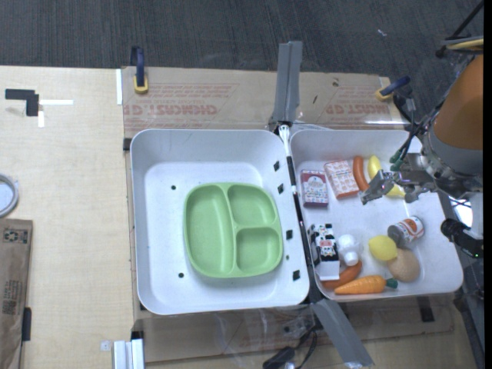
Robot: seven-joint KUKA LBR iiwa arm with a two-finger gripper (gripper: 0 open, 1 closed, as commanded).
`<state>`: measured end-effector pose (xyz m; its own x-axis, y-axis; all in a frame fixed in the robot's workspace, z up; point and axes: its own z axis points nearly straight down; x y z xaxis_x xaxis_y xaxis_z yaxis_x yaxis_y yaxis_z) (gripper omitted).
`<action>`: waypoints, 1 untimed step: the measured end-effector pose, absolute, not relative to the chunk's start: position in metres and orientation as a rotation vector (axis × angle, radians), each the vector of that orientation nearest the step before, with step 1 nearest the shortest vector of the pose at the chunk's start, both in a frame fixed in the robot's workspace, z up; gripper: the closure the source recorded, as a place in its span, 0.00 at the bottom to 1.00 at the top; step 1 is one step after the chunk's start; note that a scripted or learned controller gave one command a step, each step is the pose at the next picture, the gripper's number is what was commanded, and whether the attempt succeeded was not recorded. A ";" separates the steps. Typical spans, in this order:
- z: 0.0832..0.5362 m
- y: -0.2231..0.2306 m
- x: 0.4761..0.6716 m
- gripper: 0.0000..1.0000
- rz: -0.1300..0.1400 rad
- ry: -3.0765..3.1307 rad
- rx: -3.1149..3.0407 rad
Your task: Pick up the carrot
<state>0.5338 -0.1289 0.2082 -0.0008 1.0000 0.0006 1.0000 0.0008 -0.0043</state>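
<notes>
The carrot point(360, 285) lies on its side along the near edge of the right bin point(453, 281), its green stem end pointing right. Just beside it on the far side are a reddish sausage-like piece point(350, 272), a white ball point(347, 244) and a small black-and-white carton point(326, 246). To its right sit a tan egg-shaped item point(404, 265), a lemon point(382, 247) and a small can point(407, 230) lying tilted. Farther back in the same bin lie a dark red box point(314, 188), a pink packet point(340, 179), an orange hot dog point(360, 173) and a yellow piece point(374, 166).

The left bin point(154, 229) holds a green divided plate point(233, 229) with three compartments.

The gripper point(388, 183) hangs over the far right part of the right bin, well apart from the carrot, with the can and lemon between them. Whether it is spread or pressed together cannot be told; nothing visible is pinched in it.
</notes>
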 end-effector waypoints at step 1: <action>0.109 -0.130 0.482 0.00 0.002 -2.225 -2.215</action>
